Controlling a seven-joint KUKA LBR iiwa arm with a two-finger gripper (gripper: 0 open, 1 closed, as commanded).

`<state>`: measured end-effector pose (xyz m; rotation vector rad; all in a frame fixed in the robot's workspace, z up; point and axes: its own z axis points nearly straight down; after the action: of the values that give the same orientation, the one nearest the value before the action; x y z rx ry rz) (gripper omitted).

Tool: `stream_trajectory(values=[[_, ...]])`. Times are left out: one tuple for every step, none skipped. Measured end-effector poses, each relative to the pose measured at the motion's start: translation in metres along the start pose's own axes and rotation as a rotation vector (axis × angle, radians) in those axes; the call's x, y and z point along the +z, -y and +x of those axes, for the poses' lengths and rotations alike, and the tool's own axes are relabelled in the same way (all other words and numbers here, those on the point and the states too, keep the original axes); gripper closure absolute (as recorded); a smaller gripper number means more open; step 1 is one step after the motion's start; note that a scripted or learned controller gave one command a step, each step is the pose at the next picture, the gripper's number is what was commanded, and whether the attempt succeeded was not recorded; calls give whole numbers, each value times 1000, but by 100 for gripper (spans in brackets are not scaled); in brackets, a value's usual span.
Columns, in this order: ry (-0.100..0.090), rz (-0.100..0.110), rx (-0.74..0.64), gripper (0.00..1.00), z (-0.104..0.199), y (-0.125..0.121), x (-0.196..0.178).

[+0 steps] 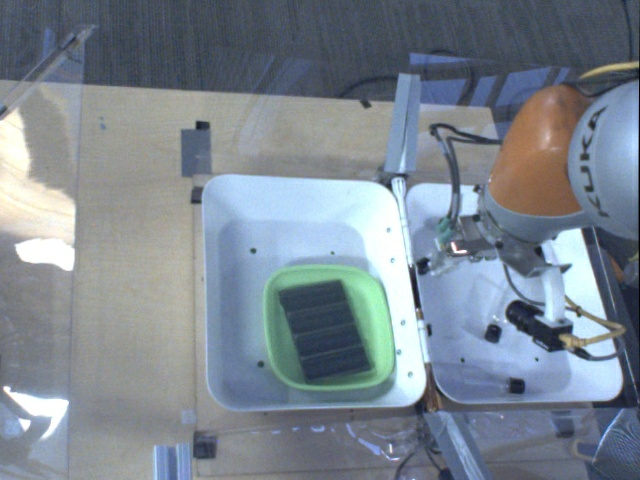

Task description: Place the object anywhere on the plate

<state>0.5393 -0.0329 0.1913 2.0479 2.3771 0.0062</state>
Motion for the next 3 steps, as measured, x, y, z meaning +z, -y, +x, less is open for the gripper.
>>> stream_trajectory(values=[[0,-5,-106,100,45,20,-100],[-1,0,-272,100,87,38,-15],[-2,2,-404,100,129,33,6]])
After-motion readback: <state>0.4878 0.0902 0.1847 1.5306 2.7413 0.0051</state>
